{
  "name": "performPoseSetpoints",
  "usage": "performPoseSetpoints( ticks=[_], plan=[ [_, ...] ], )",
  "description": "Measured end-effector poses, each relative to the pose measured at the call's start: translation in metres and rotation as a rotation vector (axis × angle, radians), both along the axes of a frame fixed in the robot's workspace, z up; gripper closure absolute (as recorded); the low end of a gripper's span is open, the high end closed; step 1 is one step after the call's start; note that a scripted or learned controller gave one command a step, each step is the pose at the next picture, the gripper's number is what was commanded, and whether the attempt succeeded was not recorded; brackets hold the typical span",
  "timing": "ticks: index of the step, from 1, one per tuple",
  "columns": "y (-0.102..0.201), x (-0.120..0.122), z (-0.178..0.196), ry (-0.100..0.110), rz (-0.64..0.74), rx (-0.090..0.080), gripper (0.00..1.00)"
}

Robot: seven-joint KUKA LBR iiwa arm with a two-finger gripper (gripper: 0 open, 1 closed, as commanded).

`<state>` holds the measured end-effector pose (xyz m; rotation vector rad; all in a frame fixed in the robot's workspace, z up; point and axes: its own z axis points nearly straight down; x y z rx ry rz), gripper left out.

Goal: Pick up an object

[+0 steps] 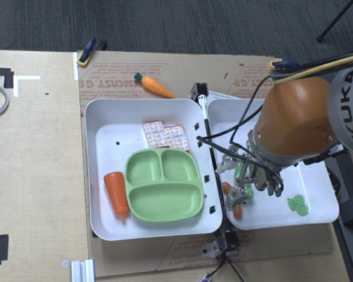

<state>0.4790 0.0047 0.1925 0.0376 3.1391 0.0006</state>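
Your gripper (242,194) hangs low over the left part of the right bin (317,216), close to the wall shared with the left bin (97,157). Its fingers are tangled in cables and shadow from where you look, so you cannot tell whether they are apart or together. Just beneath and beside it lie small orange-red pieces (230,200), near the left wall of that bin; whether the gripper touches them is not clear. Further right on the same bin floor you have a small green toy (297,205), well apart from the gripper.

Above the gripper, the orange band (297,119) of the arm covers much of the right bin.

Look to the left bin and you find a green divided plate (165,184) with three compartments, lying flat near the front. A toy carrot (116,195) lies just beside the plate's left edge, its tip pointing toward the front wall. Behind the plate sits a small printed packet (163,135), flat on the bin floor.

Outside the bins, a second carrot (154,85) rests on the cardboard (117,81) behind the left bin, and a blue clip (86,51) sits at the cardboard's far left corner.
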Motion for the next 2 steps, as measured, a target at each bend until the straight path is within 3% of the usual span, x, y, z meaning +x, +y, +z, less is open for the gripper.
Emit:
performPoseSetpoints(
  ticks=[1, 2],
  plan=[
    [-0.032, 0.000, 0.000, -0.002, 0.527, -0.001, 0.00],
    [-0.025, 0.015, 0.000, -0.002, 0.964, -0.002, 0.00]
  ],
)
